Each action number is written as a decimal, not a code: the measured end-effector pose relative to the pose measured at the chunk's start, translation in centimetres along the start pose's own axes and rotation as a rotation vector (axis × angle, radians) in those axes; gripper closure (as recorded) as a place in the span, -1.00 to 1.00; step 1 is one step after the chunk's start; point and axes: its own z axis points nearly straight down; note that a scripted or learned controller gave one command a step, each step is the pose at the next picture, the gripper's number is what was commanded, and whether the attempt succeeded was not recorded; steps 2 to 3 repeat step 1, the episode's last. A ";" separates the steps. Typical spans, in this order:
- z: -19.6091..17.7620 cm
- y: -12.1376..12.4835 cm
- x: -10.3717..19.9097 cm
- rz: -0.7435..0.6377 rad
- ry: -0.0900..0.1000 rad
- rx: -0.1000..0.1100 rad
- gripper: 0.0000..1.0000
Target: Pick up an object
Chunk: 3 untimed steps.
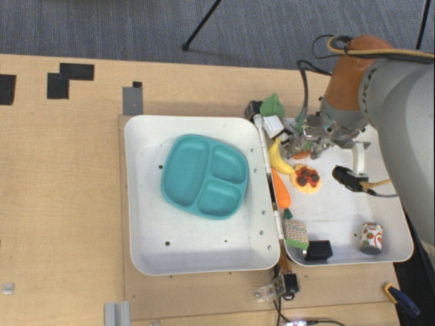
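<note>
Grey carpet floor (102, 12) behind light wood bench (61, 216).

You are looking down on two bins: the left bin (143, 250) is holding a teal tray (204, 175), while the gripper (304, 143) is hanging over the right bin (401, 243), near a banana (279, 160), carrot (281, 192) and pizza toy (307, 178).
</note>
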 end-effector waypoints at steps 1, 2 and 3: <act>-8.9 -7.5 3.6 0.006 0.003 -0.035 1.00; -8.9 -7.5 3.6 0.006 0.003 -0.035 1.00; -8.9 -7.5 3.6 0.006 0.003 -0.035 1.00</act>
